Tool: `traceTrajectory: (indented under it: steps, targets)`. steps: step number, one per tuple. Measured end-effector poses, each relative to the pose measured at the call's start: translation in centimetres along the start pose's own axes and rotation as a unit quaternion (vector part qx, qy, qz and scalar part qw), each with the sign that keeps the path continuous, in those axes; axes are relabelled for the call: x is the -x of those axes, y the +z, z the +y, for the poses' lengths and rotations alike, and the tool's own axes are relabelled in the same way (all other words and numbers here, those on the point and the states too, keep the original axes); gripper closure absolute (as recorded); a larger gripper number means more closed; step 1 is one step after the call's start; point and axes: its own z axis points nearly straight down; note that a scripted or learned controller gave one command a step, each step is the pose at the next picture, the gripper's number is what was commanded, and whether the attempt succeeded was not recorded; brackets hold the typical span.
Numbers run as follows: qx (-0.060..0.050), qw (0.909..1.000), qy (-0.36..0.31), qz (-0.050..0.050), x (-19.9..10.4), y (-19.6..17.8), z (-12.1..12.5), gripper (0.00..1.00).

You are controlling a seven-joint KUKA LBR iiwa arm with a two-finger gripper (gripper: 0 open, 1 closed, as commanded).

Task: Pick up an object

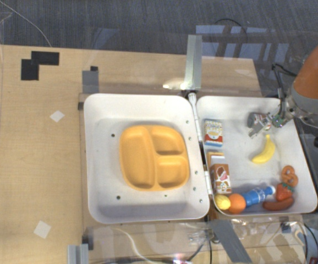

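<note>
My gripper (256,123) hangs over the back of the right bin (241,147), reaching in from the right. It stands apart from everything, just above and left of a yellow banana (263,150). Two small cartons lie along the bin's left wall, one white and red (213,134), one brown (220,177). Along the front wall lie a lemon (221,202), an orange (237,203), a blue bottle (257,195) and a red sausage (278,204). A pretzel (289,176) and a strawberry (283,191) sit at the right.
The left bin (98,147) holds a yellow divided tray (153,157). A metal post (193,62) stands behind the ridge between the bins. Black tape marks (38,64) lie on the wooden bench at the back left.
</note>
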Motion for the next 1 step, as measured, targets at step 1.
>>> traceTrajectory:
  steps: [1]
  targets:
    - [0.0,0.9981,0.061,-0.008,-0.49,0.29,1.26,0.0]
